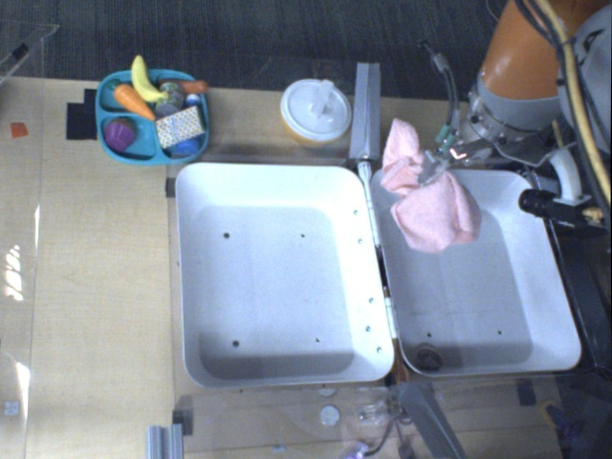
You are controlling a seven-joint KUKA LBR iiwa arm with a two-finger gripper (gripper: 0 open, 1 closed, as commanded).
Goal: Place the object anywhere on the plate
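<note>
Pink cloth point(430, 204) hangs crumpled over the upper left corner of the right bin point(497, 342), one fold rising past the bin's rim toward the grey divider post point(362, 113) between the two bins. The gripper point(442, 161) sits right at the cloth's upper edge, coming in from the right under the arm's orange band point(524, 51); the cloth appears pinched at its tip, though whether its fingers are apart or together on the fabric cannot be told. The left bin point(277, 275) lies just beside the right one, their rims touching along the middle. On the desk point(86, 256) above the left bin stands a round white and yellow lidded container point(316, 111). Farther left rests a blue sectioned plate point(151, 118) bearing toy food, among them a banana point(144, 81) and a carrot point(132, 100), well apart from the cloth.
</note>
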